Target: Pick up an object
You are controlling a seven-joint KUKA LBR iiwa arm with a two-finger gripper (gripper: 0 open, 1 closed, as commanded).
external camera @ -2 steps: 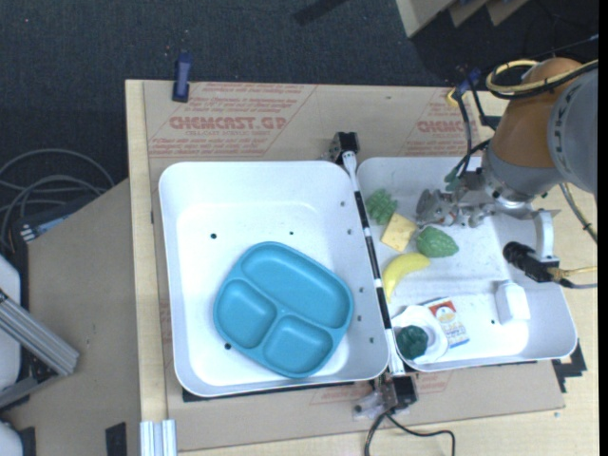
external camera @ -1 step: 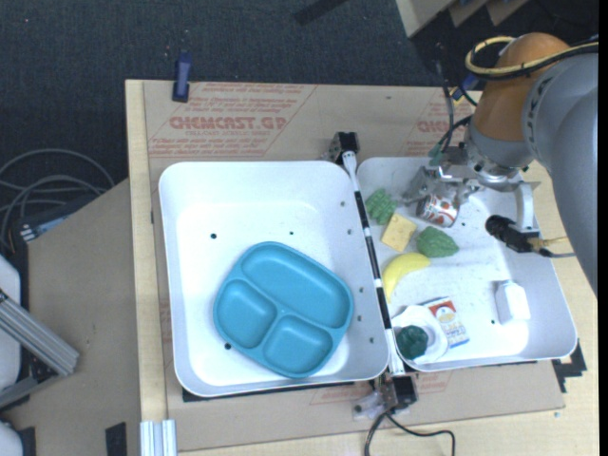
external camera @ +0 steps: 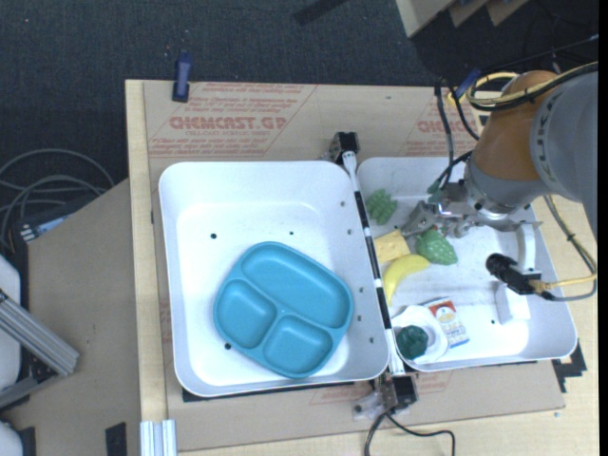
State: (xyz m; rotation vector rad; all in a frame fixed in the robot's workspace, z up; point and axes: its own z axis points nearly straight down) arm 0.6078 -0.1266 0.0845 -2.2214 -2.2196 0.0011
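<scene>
From my remote station I see the gripper [external camera: 439, 218] low inside the right bin [external camera: 541, 335], and the arm [external camera: 532, 131] reaches over it from the right with its orange band above the wrist. The metal parts of the gripper sit just beside a green object [external camera: 437, 248], maybe a toy vegetable, but the wrist covers the tips, so I cannot tell if it is open or closed, and I cannot say that it grips anything. No object is named in the task, so any of the pieces here can serve: the green object next to the gripper, a smaller green piece [external camera: 381, 205] near the dividing wall, a yellow block [external camera: 390, 247], a banana [external camera: 403, 274] just below it, and a white cup with a dark green thing inside [external camera: 415, 340] touching a small printed carton [external camera: 450, 323] at the near edge. My worry is the crowding. The yellow block, the banana and the green object lie close together, so I judge that a closing could catch two of them, or push one aside and take nothing. The green object looks rounded and bumpy, so it may slip out when the arm lifts. A black part with cable [external camera: 513, 275] hangs near the bin floor and could snag. The left bin [external camera: 190, 207] has a blue divided plate [external camera: 282, 308], well apart from the gripper.
</scene>
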